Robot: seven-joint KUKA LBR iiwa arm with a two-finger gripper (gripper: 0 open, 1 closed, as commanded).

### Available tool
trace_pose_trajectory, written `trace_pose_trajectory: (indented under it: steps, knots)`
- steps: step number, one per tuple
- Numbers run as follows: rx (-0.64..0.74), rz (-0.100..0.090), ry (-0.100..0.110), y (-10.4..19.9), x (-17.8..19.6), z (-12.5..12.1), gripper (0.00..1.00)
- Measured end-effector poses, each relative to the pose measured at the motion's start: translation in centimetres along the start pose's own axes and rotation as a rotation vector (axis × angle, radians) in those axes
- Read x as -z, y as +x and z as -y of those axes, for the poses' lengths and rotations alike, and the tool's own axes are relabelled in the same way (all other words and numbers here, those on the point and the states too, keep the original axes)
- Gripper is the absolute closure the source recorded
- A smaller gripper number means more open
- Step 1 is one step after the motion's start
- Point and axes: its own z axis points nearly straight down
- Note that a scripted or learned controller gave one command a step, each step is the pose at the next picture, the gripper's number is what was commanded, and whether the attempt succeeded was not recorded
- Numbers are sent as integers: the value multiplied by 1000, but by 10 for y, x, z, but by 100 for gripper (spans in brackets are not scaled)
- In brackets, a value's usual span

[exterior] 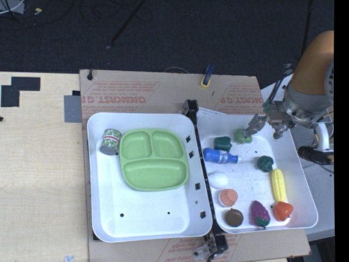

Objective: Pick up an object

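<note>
My gripper (266, 129) hovers over the back edge of the right bin (305, 192), open, and I see nothing between its fingers. The left fingertip (253, 127) is just above and to the right of a small light green object (242, 137); I cannot tell whether they touch. Also in this bin lie a dark green block (222, 143), a blue bottle (220, 156), a white egg (218, 179), a dark green lump (265, 163), a yellow corn cob (278, 185), an orange-red piece (282, 210), a purple eggplant (260, 213) and two round discs, pink (228, 197) and brown (234, 218).
The left bin (109, 212) holds a green divided plate (154, 160) and a small can (110, 142) at its back left. A black divider (199, 168) runs between the bins. A blue and yellow clip (206, 76) sits on the cardboard behind them.
</note>
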Motion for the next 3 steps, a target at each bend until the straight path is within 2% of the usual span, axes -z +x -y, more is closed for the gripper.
trace_pose_trajectory:
  steps: [1, 2, 3]
  knots:
    - [2, 2, -13, 0, 9, -3, 0]
    - [3, 1, -10, 6, -36, 1, 0]
    - [2, 4, -18, 8, -82, -1, 0]
